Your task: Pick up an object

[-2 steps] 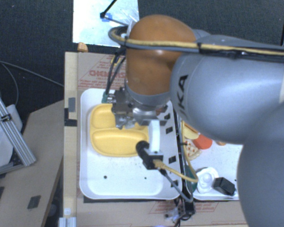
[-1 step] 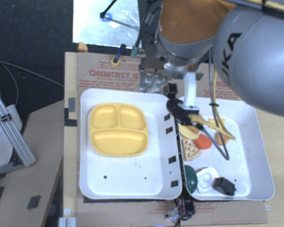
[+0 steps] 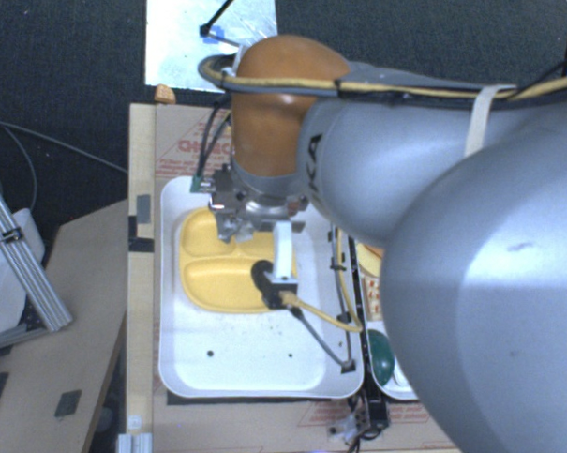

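Over the left bin [image 3: 258, 375] I see the arm [image 3: 436, 181] reaching in from the right, its orange band [image 3: 275, 89] above the wrist and the gripper [image 3: 241, 230] hanging low above a yellow divided tray [image 3: 215, 279]. From my seat I cannot tell how the pincer stands, and I see nothing I could call held. That yellow tray lies in the upper half of the left bin, partly under the wrist. A black cable [image 3: 307, 320] runs from the wrist across the bin floor. At the right bin's edge I see a dark green object [image 3: 381, 358], mostly hidden by the arm
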Controlling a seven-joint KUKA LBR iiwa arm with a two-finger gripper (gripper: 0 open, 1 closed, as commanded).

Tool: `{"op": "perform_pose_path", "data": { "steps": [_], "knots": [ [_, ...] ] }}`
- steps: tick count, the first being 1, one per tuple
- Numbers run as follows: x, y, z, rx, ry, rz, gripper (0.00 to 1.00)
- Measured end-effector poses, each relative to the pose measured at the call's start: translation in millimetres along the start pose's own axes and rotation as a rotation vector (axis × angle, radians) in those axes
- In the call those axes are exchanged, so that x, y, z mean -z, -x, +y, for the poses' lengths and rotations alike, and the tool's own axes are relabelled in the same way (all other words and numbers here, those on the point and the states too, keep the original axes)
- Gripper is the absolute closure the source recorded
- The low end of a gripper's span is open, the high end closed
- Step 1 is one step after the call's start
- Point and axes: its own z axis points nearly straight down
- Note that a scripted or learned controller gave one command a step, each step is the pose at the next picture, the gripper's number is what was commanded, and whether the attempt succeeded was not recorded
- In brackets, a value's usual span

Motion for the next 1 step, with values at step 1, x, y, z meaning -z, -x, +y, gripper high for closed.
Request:
{"op": "perform_pose_path", "data": {
  "steps": [1],
  "knots": [
    [-5.4, 2.2, 89.8, -0.002, 0.022, 0.006, 1.00]
  ]
}}
